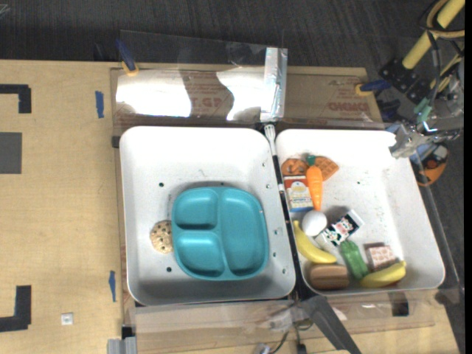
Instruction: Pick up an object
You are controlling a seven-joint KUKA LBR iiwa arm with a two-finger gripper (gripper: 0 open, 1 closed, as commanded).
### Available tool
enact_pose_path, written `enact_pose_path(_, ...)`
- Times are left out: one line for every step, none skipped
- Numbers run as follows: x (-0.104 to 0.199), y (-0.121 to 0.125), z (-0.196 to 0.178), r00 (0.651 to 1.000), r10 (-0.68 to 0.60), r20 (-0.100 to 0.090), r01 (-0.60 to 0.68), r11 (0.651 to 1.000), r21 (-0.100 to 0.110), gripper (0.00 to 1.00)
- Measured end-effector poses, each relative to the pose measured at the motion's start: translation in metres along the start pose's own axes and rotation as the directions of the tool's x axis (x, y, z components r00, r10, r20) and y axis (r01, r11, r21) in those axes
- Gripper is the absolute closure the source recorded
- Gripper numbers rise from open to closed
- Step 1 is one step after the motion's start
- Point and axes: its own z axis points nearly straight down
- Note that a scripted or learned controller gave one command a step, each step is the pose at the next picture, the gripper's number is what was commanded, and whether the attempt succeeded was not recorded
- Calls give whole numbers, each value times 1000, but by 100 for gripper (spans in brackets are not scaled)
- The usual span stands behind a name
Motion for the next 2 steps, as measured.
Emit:
enact_pose_path(27,-69,130,986,-168,-10,168,986,16,100)
enact_pose_path(9,-52,171,1000,-26,-8,26,1000,14,100)
